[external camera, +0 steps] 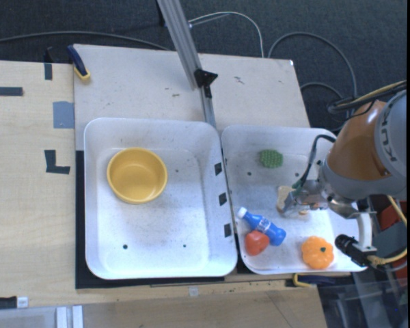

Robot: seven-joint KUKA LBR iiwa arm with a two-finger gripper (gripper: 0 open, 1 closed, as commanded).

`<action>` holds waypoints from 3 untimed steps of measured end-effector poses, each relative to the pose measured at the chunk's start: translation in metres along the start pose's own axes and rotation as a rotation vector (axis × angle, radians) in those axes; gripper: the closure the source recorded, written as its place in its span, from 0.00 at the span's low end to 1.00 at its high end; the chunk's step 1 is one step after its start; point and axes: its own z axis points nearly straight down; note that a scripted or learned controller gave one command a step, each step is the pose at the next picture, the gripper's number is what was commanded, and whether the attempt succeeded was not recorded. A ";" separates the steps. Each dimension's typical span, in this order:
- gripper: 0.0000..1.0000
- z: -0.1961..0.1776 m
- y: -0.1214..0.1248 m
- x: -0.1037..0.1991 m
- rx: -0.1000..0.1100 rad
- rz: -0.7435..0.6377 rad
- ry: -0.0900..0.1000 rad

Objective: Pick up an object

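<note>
The gripper is down in the right bin on a small tan object near the middle. I can't tell its long axis since the fingers cover most of it, and I can't tell whether they're pinching it. A blue bottle lies diagonally, cap pointing up-left, touching a red tomato-like thing.

Dark carpeted floor from 11 to 2 o'clock, black cables looping across it. Pale wooden bench top at 9 o'clock. Slanted grey metal pole at 12.
</note>
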 end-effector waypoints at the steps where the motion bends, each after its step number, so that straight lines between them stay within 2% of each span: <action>1: 1.00 -0.054 0.008 -0.006 -0.008 0.001 -0.003; 2: 1.00 -0.107 0.009 -0.006 -0.009 0.001 -0.003; 3: 1.00 -0.116 0.023 0.043 -0.004 -0.004 0.000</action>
